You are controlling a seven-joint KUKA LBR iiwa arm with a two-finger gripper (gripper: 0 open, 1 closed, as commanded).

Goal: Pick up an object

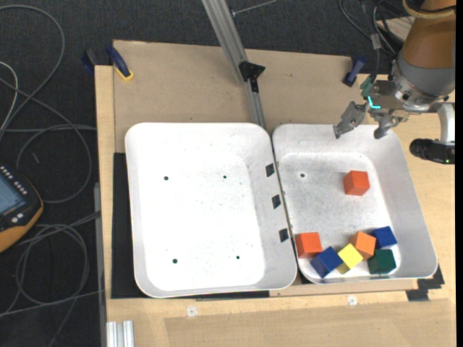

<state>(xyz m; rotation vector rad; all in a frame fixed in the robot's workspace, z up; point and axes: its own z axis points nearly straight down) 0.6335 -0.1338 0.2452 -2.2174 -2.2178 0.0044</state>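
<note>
The arm point(427, 49) is grey with an orange band above the wrist. Its gripper point(364, 123) has two dark grey fingers. A small teal light glows on the wrist.

My arm point(427, 45): grey, orange band. Bins point(145, 150): white, dark-speckled. Blocks: three orange point(356, 182), two blue point(325, 260), one yellow point(350, 255), one dark green point(381, 262). Bench point(181, 85): tan.
</note>
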